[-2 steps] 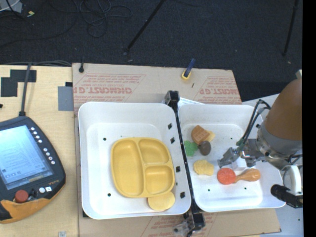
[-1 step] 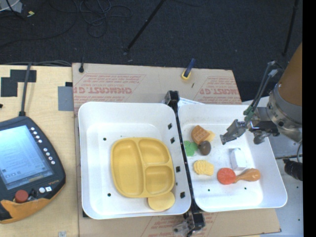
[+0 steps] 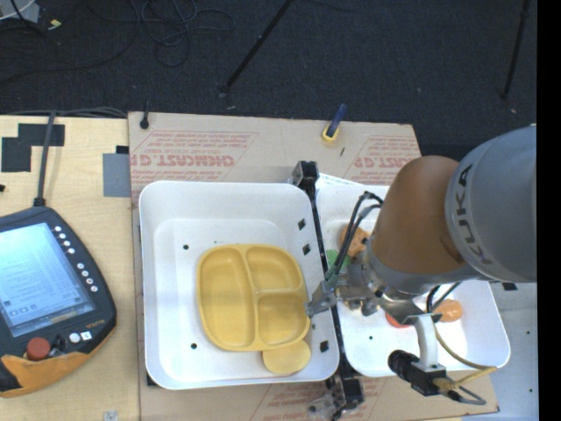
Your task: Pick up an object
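1. Yellow tray [image 3: 252, 298]: smooth plastic with a soft sheen, lying in the left bin.
2. Both bins [image 3: 166, 235]: smooth white plastic, faintly glossy along the rims.
3. Cardboard [image 3: 210, 152] under the bins: matt brown, printed red.
4. Arm [image 3: 456, 213]: smooth casing, satin grey and orange.
5. Bench [image 3: 70, 160]: pale, matt wood.

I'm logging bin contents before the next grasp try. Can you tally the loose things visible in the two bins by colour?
Yellow: 2, the divided tray and the small round piece at its near edge, left bin.
Orange: 2, one piece and another, both partly hidden by the arm, right bin.
Total: 4 visible.
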Available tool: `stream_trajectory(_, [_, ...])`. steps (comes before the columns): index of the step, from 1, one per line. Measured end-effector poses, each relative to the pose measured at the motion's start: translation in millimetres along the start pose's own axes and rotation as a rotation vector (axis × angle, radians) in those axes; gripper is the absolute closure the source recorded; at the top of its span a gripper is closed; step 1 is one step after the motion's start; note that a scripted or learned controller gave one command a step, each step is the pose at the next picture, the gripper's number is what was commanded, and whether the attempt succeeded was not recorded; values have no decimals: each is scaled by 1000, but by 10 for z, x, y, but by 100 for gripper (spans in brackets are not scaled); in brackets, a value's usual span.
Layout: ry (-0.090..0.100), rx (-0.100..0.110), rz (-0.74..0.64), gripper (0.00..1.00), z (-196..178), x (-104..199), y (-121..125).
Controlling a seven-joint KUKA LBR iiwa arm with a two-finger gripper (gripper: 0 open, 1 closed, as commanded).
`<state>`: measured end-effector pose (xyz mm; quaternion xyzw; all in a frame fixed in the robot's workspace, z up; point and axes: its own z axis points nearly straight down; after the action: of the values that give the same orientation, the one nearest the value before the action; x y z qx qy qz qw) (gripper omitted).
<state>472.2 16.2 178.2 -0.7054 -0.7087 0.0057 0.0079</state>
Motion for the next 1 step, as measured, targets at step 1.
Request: stream_trajectory(1, [-2,-13,12,100,-182,-58,25])
